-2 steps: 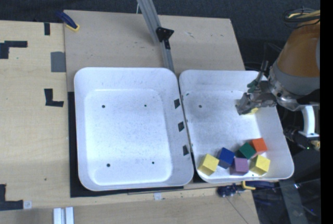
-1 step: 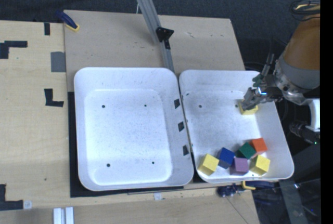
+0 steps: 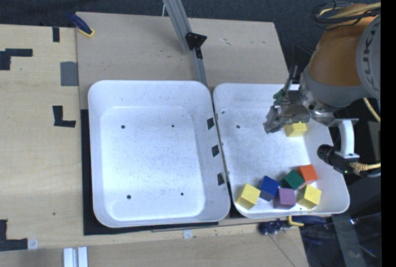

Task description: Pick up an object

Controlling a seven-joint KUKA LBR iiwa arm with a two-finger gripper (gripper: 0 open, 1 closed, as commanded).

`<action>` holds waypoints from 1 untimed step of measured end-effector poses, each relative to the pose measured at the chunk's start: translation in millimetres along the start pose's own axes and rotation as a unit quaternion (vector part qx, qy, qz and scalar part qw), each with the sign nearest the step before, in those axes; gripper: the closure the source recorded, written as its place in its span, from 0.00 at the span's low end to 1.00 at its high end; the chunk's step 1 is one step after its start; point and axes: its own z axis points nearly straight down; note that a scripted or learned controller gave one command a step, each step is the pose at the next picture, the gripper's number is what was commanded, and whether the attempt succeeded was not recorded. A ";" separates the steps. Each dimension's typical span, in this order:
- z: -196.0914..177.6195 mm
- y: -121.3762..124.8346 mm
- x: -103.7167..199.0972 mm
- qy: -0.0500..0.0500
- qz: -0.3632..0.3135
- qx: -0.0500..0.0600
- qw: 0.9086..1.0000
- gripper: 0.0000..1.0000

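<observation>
The arm (image 3: 346, 61) ran off the right edge, most of its body cut away. The end effector (image 3: 281, 118) sat too blurred to read its fingers. A yellow block (image 3: 297, 129) showed partly beneath it. The green block (image 3: 292, 180) was half covered by its neighbours near the right bin's (image 3: 247, 105) front edge.

Pincer (image 3: 279, 122) beside yellow block (image 3: 296, 129), right bin (image 3: 247, 105), 6 blocks

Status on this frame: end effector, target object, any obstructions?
End effector low in right bin, beside yellow block; grip unconfirmed. Six other blocks clustered at bin's near edge, apart from it.
</observation>
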 end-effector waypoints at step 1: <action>12.2 11.0 57.7 0.000 -0.001 0.000 1.000 1.00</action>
